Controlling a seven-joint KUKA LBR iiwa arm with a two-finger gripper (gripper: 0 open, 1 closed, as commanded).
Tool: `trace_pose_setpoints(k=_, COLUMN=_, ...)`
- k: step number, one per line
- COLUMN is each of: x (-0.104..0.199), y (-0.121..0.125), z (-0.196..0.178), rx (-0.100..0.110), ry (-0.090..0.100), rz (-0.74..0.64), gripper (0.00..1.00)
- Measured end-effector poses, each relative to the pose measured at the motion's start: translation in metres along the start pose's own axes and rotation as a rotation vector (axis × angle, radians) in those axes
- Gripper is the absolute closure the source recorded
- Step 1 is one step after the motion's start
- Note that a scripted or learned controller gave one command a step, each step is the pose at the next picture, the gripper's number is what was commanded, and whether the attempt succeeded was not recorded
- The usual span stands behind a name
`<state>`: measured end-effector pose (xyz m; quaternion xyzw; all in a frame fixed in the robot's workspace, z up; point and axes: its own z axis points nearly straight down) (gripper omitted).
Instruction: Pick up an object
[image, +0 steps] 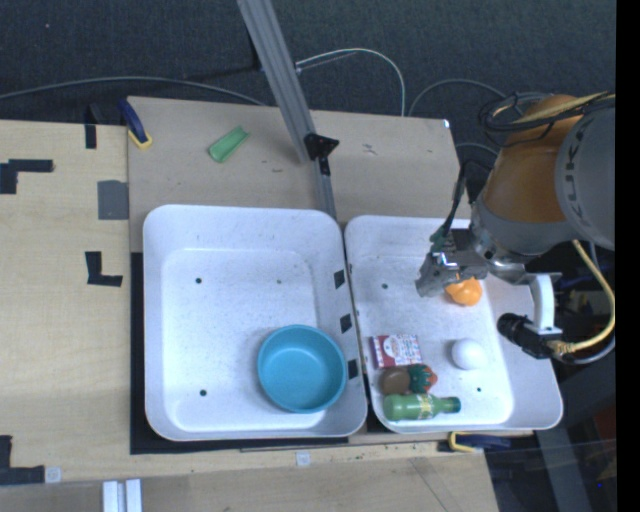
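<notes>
My gripper hangs over the upper part of the right bin, under the grey arm with its orange band. An orange round object lies right beside it, to its lower right, partly covered by the wrist. Lower in the same bin lie a white ball, a red and white packet, a small brown, red and green item and a green bottle on its side. A blue bowl sits at the lower right of the left bin.
A slanted grey metal pole comes down to the back edge between the bins. A green block and a blue and yellow clip lie on the bench behind the left bin. Cables hang at the right.
</notes>
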<state>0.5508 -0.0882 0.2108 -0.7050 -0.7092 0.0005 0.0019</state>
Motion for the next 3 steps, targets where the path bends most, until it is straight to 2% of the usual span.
trace_pose_setpoints(k=2, x=0.105, y=-0.011, z=0.012, rx=0.000, ry=0.000, rz=-0.001, gripper=1.00)
trace_pose_setpoints(k=3, x=0.157, y=-0.024, z=-0.006, rx=-0.002, ry=0.000, rz=-0.002, gripper=1.00)
